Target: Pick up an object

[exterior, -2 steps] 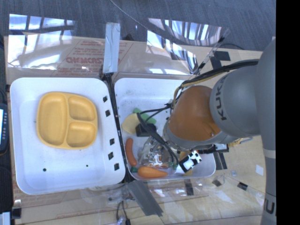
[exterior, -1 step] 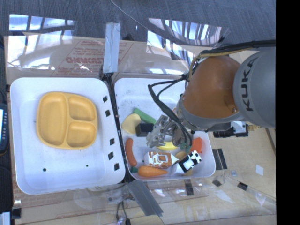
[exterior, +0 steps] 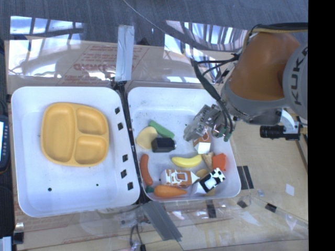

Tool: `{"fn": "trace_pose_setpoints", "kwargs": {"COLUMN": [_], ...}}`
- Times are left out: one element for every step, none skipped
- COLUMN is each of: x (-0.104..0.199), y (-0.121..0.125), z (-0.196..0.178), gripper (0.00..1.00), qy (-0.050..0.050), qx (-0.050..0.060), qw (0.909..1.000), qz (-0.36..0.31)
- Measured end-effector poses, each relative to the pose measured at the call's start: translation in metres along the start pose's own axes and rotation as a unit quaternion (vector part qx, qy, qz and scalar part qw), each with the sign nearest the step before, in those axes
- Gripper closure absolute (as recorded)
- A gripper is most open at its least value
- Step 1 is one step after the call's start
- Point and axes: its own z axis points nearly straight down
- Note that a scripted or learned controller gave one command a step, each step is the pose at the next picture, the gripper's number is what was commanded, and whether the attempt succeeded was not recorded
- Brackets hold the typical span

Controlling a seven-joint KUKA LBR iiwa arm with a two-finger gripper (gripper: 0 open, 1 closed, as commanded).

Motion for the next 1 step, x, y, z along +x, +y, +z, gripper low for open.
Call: {"fn": "trace_pose_setpoints", "kwargs": {"x": [0.0336], "y": [-0.0136], "z": [0.0671], "gripper": [1.00], "qy": [0.004], "qx": [0.002], "qw": [0.9836], "qz": [0.180]}}
